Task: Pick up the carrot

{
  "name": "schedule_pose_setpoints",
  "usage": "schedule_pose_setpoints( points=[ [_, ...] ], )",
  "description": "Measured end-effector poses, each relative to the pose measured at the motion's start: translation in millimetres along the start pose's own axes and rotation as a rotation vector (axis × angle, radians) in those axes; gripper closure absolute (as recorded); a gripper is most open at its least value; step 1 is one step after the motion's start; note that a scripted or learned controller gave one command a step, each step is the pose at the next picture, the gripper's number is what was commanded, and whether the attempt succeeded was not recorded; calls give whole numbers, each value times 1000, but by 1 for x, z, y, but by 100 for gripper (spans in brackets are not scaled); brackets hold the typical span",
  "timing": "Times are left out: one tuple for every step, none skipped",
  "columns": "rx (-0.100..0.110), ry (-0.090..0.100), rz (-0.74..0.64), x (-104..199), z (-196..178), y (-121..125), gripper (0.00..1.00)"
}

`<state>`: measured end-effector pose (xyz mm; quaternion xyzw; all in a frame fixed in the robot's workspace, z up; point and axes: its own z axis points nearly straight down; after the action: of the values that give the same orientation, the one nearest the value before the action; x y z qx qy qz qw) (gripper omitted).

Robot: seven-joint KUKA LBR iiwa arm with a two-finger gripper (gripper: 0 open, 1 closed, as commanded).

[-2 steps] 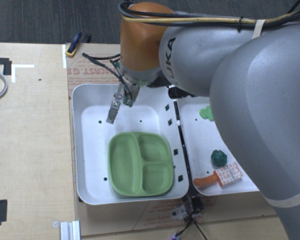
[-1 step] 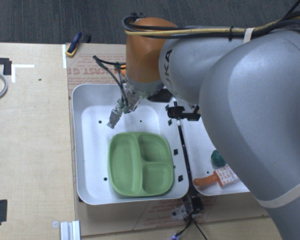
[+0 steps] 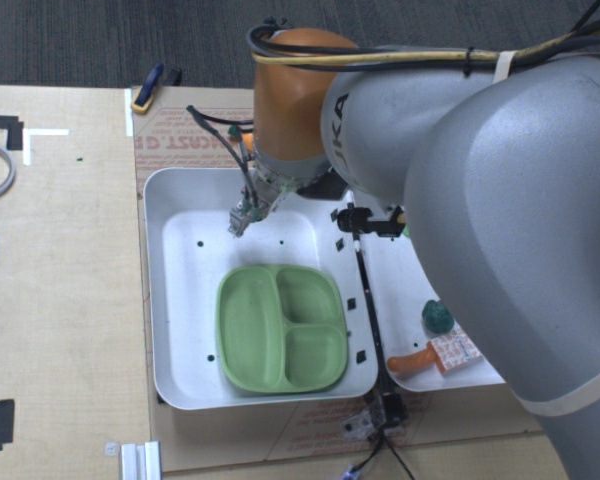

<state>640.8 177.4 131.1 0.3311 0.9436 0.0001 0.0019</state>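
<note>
Task barely begun, by the look of it; the carrot lies in the right bin near its front edge, just beside a red-white packet w/ a dark green lump behind; the end effector hangs over the left bin, well apart from the carrot, nothing between its fingers; can't tell if fingers are apart or together. Green divided plate sits in the left bin; both bins rest on cardboard on a pale wood counter; dark carpet beyond.
</note>
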Motion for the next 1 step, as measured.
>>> schedule_pose_setpoints(
  points=[
    [5,3,452,80,3,-12,100]
  ],
)
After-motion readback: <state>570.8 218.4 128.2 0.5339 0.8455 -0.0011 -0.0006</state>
